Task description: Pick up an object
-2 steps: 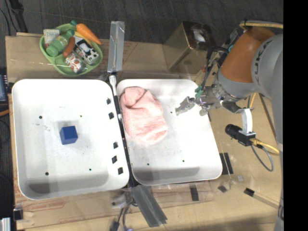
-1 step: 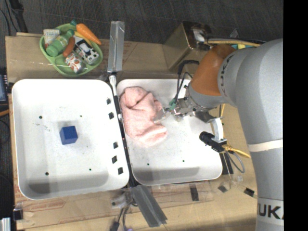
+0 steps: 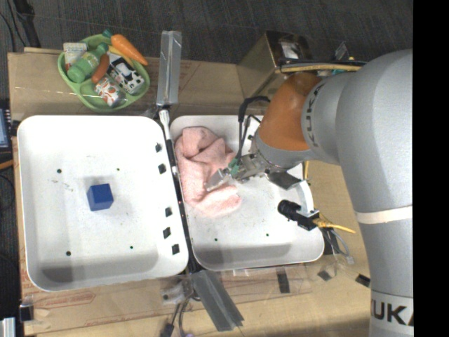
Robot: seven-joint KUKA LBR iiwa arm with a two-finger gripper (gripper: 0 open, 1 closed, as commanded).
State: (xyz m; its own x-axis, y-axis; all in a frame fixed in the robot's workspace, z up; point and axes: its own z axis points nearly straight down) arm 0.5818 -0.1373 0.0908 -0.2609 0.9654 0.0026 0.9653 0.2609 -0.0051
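Observation:
A crumpled pink cloth (image 3: 202, 168) lies in the left half of the right bin (image 3: 259, 248). A blue cube (image 3: 100, 196) sits alone in the left bin (image 3: 84, 153), left of its middle. My gripper (image 3: 219, 179) reaches in from the right and its fingertips rest on the pink cloth near its middle. Whether cloth is caught between the fingers is hidden by their angle and small size.
A green bowl (image 3: 70, 79) with toy vegetables and small packets stands on the bench behind the left bin. A cardboard box (image 3: 270, 51) sits behind the right bin. The arm's large grey body covers the right side of the view.

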